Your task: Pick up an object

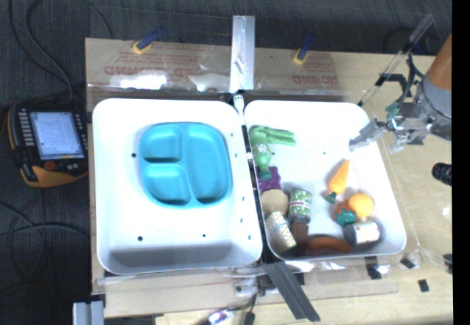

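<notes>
Toys lay crowded in right bin (323, 114): carrot (338, 177) mid-right, orange ball (360, 205) and can (299, 204) nearer, green toy (270, 136) far-left. Gripper (400, 125) hung over bin's far-right rim w/ nothing btwn fingers; open or shut, couldn't tell. Risk: descending at rim, it could hit wall, or clutter could spoil grasp.

Grey arm (440, 92) with orange band reached in from the right, gripper (367, 136) angled down-left, poised high
</notes>
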